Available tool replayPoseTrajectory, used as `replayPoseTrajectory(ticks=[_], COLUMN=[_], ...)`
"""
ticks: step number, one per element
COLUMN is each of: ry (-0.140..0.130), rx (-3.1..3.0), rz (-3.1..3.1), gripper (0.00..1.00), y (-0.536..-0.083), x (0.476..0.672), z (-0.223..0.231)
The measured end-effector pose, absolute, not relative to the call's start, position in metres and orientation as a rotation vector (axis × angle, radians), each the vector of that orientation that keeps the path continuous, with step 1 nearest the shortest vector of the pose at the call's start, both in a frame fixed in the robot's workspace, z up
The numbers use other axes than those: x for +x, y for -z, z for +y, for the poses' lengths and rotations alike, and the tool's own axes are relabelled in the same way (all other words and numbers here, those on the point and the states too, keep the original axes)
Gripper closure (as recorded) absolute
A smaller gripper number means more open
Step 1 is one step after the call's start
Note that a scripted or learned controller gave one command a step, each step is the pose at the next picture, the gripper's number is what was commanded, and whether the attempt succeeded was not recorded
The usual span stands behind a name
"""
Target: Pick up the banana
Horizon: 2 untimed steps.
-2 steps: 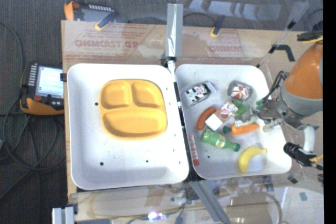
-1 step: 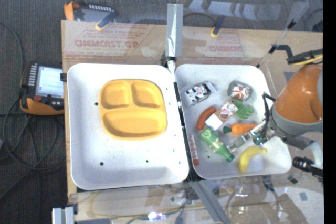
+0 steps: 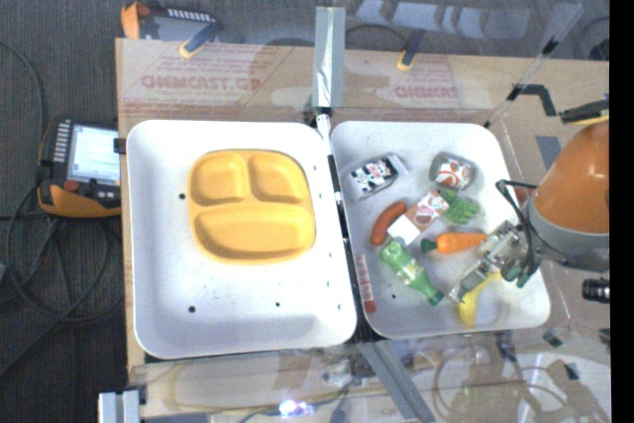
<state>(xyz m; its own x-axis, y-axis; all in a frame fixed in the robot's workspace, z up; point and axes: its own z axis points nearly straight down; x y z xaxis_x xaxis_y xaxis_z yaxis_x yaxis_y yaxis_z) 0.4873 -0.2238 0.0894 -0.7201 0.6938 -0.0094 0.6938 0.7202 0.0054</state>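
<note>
The claw (image 3: 487,274), its opening impossible to judge, hangs low in the right bin (image 3: 515,317) with the banana (image 3: 469,302) lying just below-left, apparently not yet grasped or lifted.

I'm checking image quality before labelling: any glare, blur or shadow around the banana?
Camera view: the banana is soft and small, partly covered by the gripper; clear sheeting along the bench's far edge reflects light; the right bin is evenly lit, shadows faint.
</note>
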Motion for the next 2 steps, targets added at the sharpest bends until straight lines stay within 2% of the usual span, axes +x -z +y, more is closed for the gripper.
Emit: replayPoseTrajectory(ticks=[1, 2], ry=[-0.007, -0.014], rx=[1.166, 1.164], rz=[2.894, 2.894], gripper=[1.00, 1.00], y=[-0.0999, -0.1087], x=[0.4909, 0.4924], z=[-0.2229, -0.2207])
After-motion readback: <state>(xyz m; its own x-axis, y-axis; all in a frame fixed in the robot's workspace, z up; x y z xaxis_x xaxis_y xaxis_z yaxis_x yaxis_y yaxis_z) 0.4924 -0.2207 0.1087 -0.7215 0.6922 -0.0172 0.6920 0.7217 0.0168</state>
